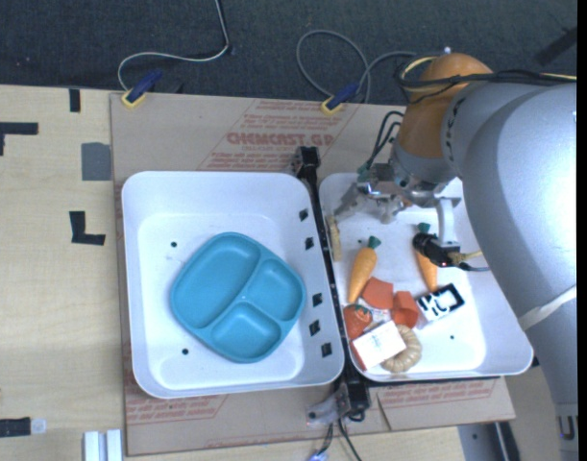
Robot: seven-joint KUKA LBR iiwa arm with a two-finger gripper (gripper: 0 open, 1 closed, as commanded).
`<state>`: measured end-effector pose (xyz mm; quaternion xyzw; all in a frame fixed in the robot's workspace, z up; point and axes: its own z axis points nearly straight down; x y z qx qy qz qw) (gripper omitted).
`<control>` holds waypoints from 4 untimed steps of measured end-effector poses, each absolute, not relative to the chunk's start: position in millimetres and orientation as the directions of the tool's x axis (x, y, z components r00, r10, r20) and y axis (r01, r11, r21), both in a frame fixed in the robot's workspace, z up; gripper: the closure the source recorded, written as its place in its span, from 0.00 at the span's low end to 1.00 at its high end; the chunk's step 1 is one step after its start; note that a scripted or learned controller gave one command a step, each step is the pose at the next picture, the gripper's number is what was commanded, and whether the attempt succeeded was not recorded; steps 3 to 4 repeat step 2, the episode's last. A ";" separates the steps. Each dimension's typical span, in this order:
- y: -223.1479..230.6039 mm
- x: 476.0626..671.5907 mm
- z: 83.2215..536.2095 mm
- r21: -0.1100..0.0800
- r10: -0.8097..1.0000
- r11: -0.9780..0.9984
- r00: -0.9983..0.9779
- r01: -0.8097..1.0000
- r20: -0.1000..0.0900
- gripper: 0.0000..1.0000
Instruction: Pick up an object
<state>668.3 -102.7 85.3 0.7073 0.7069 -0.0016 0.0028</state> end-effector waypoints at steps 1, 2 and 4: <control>-99.0 598.3 86.6 0.002 1.000 -0.003 0.003 1.000 -0.009 0.00; -97.1 598.9 96.0 0.004 1.000 -0.002 0.002 1.000 -0.007 1.00; -97.1 598.9 96.0 0.004 1.000 -0.002 0.002 1.000 -0.007 1.00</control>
